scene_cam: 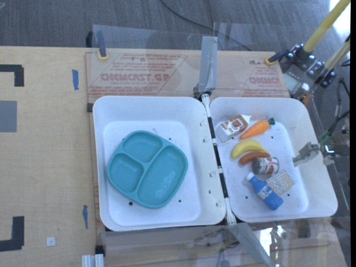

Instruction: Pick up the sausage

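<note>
Sausage (248,158), a short brown-orange piece, lies near the middle of the right bin (317,204), tucked just under the banana (250,147) and touching or nearly touching the small can (265,165) on its right. Gripper (305,153) sits at the bin's right edge, well apart from the sausage; at this size I cannot tell how its jaws stand, and nothing is seen held. Judgement: the pick calls for a descent squarely over the sausage with the closing line set across its short width, since the banana and can crowd both sides and a skewed approach would likely catch a neighbour. A carrot (257,128) and a small carton (232,126) lie toward the bin's far edge; a blue bottle (265,192) and a patterned packet (280,181) lie toward its near edge. Left bin (105,115) carries a teal divided plate (147,168). Both bins rest on a pale wooden bench (44,149) bearing blue tape marks; grey floor and a cable lie beyond the far edge.
</note>
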You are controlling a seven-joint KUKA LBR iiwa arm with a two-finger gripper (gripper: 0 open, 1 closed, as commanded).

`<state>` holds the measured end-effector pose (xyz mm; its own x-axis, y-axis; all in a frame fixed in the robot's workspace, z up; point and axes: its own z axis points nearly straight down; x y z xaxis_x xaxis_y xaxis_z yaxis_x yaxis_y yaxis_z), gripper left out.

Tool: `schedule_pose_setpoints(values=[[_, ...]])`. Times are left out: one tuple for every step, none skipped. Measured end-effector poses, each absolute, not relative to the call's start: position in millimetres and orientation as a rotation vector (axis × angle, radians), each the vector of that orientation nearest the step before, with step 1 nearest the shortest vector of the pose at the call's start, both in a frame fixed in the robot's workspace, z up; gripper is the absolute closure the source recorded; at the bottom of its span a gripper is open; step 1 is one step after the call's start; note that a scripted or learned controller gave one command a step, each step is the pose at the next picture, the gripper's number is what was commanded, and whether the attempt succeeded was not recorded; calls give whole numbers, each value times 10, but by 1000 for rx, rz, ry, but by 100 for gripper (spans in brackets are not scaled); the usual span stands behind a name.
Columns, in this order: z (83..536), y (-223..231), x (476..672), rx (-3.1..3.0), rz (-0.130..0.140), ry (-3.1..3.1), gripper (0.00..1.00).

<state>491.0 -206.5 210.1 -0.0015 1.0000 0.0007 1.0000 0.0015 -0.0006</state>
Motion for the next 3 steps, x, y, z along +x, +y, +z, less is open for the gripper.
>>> schedule_pose_setpoints(values=[[948,-1368,5481,-2220,-2,-2225,0],[891,-914,6180,-2161,-1,-2282,0],[1014,-905,6197,-2160,-4,-2289,100]])
